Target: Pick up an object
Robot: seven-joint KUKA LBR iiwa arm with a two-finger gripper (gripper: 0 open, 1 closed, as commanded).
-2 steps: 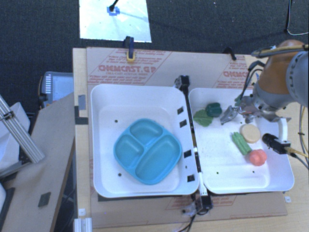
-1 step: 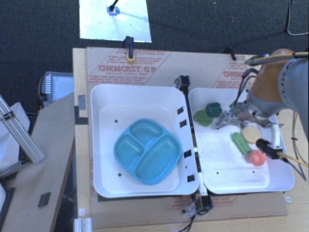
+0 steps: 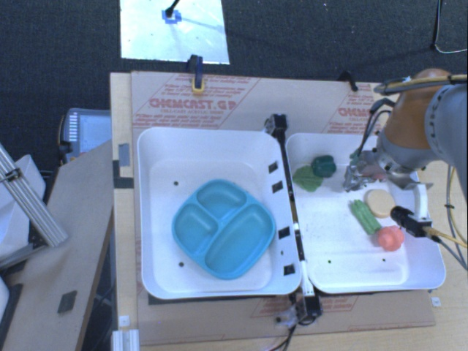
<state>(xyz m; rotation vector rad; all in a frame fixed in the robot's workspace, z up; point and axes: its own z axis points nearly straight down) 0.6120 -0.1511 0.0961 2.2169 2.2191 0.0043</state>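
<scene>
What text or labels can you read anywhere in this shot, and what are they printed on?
"CHEMCAST GP": red print on the protective sheet under the bins, behind the left bin.
A second red print on the same sheet, behind the right bin, is cut off and too blurred to read.
Fainter red print at the sheet's front edge: unreadable.

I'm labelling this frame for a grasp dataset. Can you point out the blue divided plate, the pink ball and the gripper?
blue divided plate point(image 3: 223, 229), camera view, centre ridge between compartments.
pink ball point(image 3: 390, 238), camera view, its top surface.
gripper point(image 3: 352, 181), camera view, between its fingertips.
</scene>
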